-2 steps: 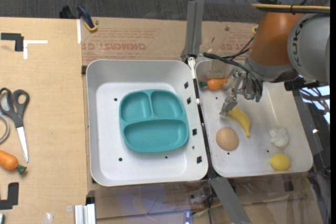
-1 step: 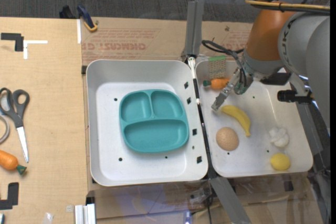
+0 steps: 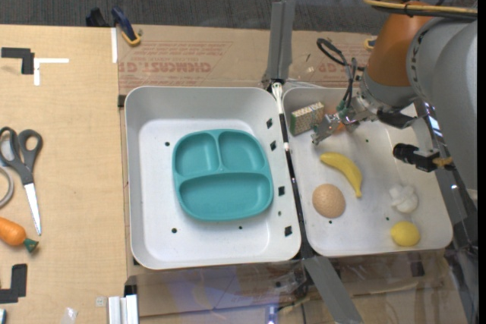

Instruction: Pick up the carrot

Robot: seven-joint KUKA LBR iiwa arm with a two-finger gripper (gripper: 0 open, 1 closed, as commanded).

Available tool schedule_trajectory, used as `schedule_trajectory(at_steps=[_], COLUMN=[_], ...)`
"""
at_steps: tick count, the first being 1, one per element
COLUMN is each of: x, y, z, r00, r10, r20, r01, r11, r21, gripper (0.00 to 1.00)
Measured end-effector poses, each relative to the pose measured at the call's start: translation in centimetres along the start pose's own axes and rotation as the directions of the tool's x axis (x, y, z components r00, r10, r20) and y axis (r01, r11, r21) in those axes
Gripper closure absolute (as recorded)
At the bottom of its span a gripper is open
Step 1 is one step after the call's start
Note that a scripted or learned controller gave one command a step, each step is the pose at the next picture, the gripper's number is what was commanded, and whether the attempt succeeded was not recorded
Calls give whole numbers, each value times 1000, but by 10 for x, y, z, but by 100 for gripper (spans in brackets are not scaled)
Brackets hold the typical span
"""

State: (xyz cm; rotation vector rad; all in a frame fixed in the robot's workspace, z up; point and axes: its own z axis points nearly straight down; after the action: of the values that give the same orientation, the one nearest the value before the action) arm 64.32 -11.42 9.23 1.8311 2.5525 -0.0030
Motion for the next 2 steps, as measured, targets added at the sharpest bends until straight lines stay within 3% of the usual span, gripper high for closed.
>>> schedule_trajectory(at_steps=[1, 2], x=[-3, -71], y=[-117, -116], z=[1, -112], r00=[988, 941], r10=[157, 339], r20=[-1, 0], r01=[-157, -339], r11=[988, 941], r21=[1, 0], gripper=[0, 0])
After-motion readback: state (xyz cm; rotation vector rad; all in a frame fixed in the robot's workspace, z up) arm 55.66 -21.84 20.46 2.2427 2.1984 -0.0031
